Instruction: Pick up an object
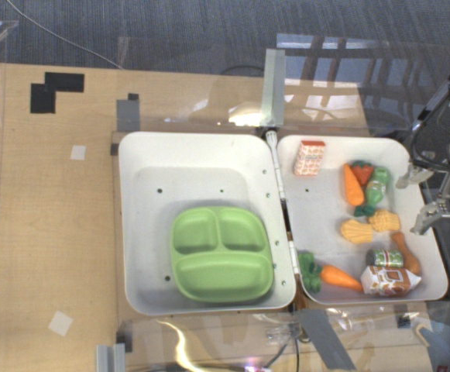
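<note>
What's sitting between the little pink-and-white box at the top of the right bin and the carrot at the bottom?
In the camera view, bare white bin floor separates the box from the carrot.

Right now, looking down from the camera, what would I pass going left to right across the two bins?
Green divided plate → toy carrot with green leaves → yellow corn pieces → the robot's jaws, at the right bin's right edge.
</note>
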Tool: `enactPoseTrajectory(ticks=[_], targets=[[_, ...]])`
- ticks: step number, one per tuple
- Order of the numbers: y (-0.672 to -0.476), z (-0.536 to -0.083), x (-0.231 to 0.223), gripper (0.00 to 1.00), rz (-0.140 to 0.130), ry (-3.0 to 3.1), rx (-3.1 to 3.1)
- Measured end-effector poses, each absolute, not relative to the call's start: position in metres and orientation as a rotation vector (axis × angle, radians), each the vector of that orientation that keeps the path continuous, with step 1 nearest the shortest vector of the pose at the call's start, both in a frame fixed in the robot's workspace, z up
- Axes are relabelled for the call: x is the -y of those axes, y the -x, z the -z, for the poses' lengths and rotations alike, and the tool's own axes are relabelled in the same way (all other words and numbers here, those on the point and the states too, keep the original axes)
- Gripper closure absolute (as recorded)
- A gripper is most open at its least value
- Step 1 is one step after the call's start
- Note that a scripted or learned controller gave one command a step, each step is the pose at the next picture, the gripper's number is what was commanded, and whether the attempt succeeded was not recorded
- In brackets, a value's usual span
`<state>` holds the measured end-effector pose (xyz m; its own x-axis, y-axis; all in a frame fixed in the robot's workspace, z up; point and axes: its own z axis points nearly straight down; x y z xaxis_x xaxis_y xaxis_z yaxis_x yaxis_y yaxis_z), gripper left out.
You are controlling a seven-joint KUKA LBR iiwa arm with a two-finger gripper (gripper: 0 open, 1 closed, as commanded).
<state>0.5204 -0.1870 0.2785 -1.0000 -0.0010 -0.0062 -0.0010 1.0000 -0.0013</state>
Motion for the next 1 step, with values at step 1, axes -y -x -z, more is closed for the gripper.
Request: enactPoseTrajectory(ticks=[1], targets=[[-0.5217,-0.1685,0.2051,0.0,-0.003,0.185,-3.137]])
